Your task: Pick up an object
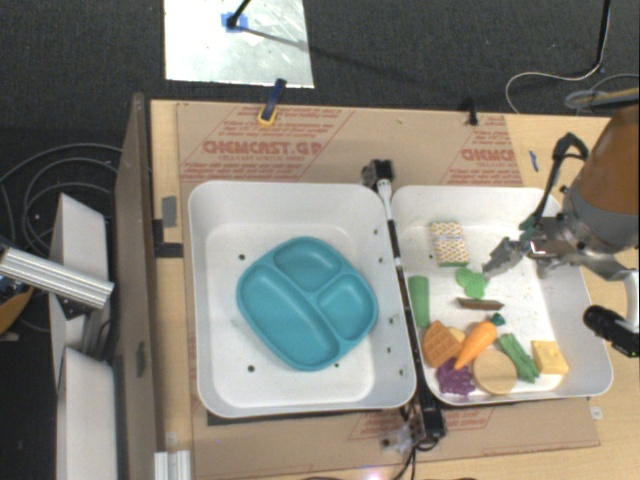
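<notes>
Toy food pile [487, 353] sits in the right bin [575, 268], clustered at its near end: carrot [478, 340], waffle [440, 344], grapes [455, 378], cheese [549, 357]. End effector [500, 258] hangs low over a green piece [471, 282], likely lining up a grasp (open or closed, can't tell). Left bin [215, 268] holds a teal divided plate [306, 301]. Tabletop sheet [330, 138] reads "CHEMCAST".

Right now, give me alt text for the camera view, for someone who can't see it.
A grey arm's claw hovers over toy food in the right bin, near a green piece. The left bin holds a teal tray.
</notes>
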You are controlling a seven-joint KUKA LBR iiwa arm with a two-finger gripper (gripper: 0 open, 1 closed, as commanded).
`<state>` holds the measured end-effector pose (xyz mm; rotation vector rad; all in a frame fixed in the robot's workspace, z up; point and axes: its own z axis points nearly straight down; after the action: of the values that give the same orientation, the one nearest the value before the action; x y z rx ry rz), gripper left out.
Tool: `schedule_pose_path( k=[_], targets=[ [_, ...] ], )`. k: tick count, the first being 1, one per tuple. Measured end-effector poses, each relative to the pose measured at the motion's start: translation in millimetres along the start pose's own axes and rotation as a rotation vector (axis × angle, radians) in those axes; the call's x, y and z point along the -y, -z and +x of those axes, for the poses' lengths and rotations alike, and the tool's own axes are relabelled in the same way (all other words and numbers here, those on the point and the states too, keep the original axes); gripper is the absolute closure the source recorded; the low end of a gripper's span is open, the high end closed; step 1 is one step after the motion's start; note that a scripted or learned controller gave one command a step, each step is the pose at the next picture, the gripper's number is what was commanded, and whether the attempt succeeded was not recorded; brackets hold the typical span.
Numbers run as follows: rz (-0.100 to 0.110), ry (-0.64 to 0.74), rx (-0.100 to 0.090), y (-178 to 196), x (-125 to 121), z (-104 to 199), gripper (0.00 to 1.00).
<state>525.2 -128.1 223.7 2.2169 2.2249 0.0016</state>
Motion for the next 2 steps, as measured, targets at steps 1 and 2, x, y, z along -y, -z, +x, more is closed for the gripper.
schedule_pose_path(
  k=[1, 2],
  targets=[
    [0.004, 0.004, -0.001, -137.4, -37.4, 18.7, 0.0],
    [-0.002, 0.0, 0.0, -120.3, -37.8, 16.8, 1.0]
  ],
)
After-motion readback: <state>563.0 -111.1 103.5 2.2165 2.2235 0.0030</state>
